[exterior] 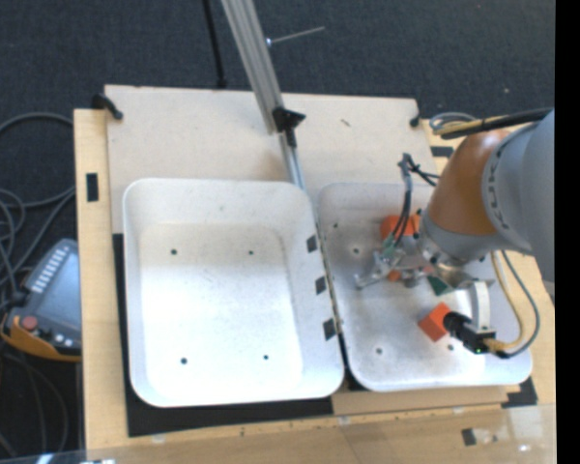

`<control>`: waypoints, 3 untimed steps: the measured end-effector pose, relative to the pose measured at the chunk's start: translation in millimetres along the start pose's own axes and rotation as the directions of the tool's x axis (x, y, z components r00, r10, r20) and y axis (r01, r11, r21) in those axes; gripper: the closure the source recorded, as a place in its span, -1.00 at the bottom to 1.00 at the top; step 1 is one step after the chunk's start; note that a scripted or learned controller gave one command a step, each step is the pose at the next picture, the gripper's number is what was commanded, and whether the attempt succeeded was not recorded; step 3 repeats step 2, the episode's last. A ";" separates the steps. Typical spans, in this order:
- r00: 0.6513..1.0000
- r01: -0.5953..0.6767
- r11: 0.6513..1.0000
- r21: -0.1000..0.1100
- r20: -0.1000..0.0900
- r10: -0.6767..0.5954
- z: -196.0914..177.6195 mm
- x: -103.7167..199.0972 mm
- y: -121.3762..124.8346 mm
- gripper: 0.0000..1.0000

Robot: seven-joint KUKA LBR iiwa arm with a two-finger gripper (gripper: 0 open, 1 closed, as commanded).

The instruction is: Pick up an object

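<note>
Note that the arm [483,196] enters from the right and covers much of the right bin [367,356]; its orange band and grey wrist hide the bin's far right wall. The gripper [391,267] sits low over the bin floor; its metal fingers merge with cables and glare, so you cannot tell how far apart they stand, nor whether anything lies between them. An orange block [398,226] lies just beside the gripper, partly hidden; a second orange block [432,325] lies nearer the front. The left bin [135,259] adjoins.
</note>
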State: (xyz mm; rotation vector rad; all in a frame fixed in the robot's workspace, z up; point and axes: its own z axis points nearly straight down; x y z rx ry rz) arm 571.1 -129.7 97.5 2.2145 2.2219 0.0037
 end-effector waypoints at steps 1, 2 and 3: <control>1.000 0.000 1.000 -0.001 0.000 0.000 0.0 -1.3 46.2 -1.00; 1.000 0.005 1.000 0.003 0.002 -0.005 -10.6 -2.9 44.2 1.00; 1.000 0.005 1.000 0.003 0.002 -0.005 -10.6 -2.9 44.2 1.00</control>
